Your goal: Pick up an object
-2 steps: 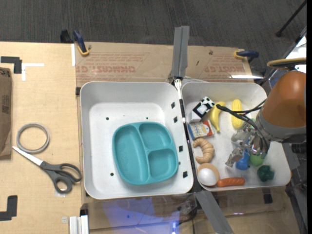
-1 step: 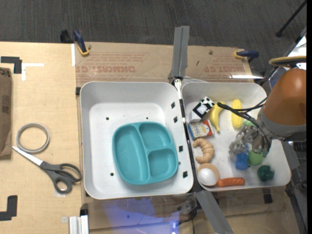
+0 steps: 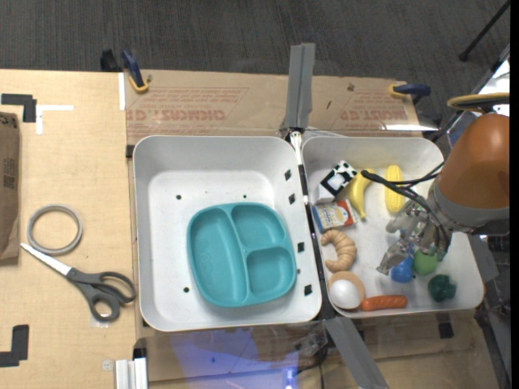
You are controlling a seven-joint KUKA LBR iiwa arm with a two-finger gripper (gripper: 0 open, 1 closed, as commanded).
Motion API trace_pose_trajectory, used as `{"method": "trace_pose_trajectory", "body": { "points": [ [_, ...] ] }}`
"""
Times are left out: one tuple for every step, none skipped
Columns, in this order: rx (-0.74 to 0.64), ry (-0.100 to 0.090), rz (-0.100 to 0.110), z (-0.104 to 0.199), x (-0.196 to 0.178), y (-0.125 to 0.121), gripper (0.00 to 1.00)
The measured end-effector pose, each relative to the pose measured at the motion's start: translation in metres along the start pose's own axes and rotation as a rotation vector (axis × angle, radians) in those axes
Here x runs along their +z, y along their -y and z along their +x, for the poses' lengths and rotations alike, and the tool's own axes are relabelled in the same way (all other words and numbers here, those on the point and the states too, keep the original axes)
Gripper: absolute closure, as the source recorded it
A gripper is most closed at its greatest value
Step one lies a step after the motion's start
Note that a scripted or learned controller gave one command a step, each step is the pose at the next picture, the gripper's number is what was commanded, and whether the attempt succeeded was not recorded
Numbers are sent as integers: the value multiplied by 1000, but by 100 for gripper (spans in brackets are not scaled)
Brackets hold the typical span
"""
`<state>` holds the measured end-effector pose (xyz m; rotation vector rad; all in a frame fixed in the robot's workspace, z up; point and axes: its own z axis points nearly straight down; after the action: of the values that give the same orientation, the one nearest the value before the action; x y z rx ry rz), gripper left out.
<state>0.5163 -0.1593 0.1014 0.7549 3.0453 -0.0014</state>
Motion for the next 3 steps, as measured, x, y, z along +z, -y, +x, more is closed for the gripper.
{"method": "trace_pose_trajectory", "body": {
  "points": [
    [189,0,0,-78,9,-48,0],
    [421,1,1,-81,9,-74,0],
    [595,-2,3,-60,9,-81,0]
  ]
}}
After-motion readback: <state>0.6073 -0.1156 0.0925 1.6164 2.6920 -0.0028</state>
